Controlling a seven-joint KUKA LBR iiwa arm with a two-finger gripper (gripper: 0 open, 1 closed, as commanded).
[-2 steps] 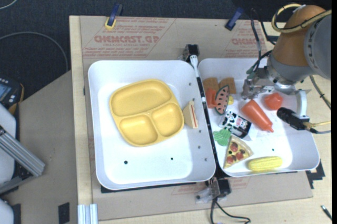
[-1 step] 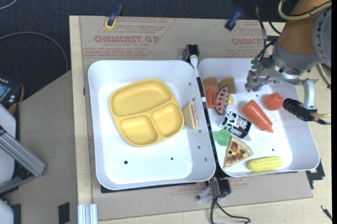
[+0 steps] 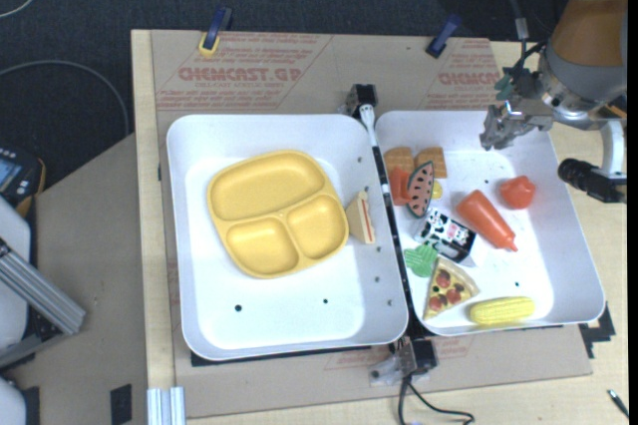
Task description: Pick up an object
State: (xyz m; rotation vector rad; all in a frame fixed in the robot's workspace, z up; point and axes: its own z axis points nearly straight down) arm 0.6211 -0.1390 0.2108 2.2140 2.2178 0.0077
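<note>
— Where's your end effector [image 3: 501, 129]?
— Above the right bin's [image 3: 578, 253] far edge; grip state unclear. The toy tomato [image 3: 516, 192] lies near, just below it.
— And the bins?
— Toy foods there; the left bin [image 3: 189, 243] holds a yellow divided plate [image 3: 274, 212].

The arm [image 3: 588, 24] is cut off by the right and top edges, so little beyond its wrist shows. The pincer [image 3: 501, 129] is small and dark against the right bin's [image 3: 583, 258] rim — whether its fingers are apart or closed cannot be told. The sandwich slice [image 3: 361, 218] leans at the divided yellow plate's [image 3: 277, 212] edge — touching or just beside, unclear. The black-and-white toy [image 3: 445, 231] is too small to identify. At the left edge, a dark device [image 3: 15, 176] and metal rail [image 3: 40, 298] are cropped.
</note>
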